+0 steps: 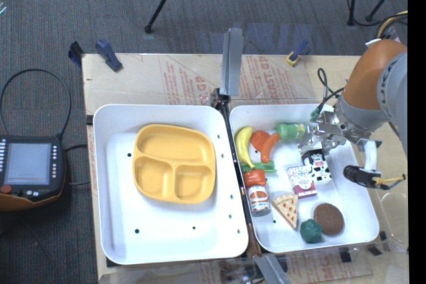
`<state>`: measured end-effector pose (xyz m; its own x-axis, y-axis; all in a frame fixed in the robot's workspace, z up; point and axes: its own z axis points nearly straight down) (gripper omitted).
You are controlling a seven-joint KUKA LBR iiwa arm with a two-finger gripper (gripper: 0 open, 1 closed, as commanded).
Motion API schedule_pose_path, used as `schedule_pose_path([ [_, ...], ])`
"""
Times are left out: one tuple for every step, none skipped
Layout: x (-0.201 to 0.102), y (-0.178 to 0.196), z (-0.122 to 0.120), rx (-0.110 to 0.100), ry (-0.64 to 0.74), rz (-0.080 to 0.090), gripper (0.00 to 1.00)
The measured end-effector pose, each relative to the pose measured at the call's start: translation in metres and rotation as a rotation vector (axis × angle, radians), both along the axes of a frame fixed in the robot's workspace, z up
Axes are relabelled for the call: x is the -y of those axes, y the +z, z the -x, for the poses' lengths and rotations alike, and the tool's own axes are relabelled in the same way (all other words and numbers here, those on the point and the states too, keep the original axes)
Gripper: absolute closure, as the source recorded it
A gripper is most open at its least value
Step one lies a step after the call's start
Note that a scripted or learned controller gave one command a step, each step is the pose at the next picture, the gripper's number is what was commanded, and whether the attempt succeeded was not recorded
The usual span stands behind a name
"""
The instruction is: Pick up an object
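Red printed lettering on the cardboard [266, 76] under the bins is illegible.

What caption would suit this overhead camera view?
Robot gripper poised over toy food in the right bin; a yellow tray sits in the left bin.

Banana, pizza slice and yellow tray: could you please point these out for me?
Banana [242, 145], camera view, middle of its curve.
Pizza slice [287, 208], camera view, centre of the wedge.
Yellow tray [175, 163], camera view, the divider between its compartments.
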<state>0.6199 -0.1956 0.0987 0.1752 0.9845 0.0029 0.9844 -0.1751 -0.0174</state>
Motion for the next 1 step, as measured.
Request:
schedule_pose_path([
  [-0.0232, 0.1194, 0.0344, 0.017, 0.026, 0.005, 1.00],
])
